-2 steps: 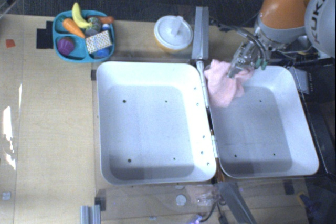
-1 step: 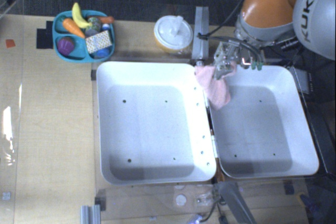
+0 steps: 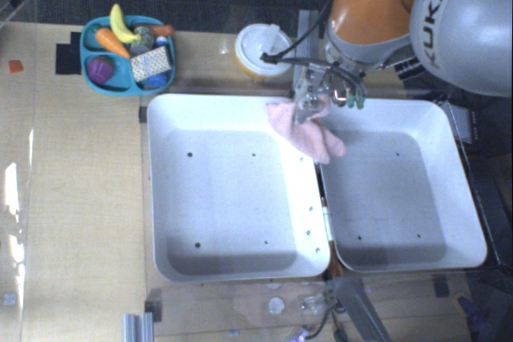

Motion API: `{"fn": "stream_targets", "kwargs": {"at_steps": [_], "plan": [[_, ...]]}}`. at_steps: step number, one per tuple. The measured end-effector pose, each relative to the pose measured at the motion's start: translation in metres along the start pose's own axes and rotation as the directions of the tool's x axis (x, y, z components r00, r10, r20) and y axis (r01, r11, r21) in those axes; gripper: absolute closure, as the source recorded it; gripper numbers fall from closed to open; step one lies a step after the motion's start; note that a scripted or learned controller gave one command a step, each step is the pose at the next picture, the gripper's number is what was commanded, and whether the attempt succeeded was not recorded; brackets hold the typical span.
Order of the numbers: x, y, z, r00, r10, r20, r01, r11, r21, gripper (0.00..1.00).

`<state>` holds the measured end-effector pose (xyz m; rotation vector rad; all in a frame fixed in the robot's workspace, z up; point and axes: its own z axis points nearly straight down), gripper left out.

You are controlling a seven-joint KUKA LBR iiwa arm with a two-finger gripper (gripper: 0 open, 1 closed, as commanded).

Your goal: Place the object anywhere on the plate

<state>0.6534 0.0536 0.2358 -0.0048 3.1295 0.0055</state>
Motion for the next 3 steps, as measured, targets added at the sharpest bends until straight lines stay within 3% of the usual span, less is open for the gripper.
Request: {"fn": "stream_targets", "kwargs": {"at_steps": [2, 3], "plan": [[0.004, 0.096, 0.007, 1.0, 0.001, -0.002, -0.001, 1.0, -0.001, 1.0], [0.003, 0.096, 0.007, 1.0, 0.001, -0.002, -0.001, 1.0, -0.001, 0.0]]}}
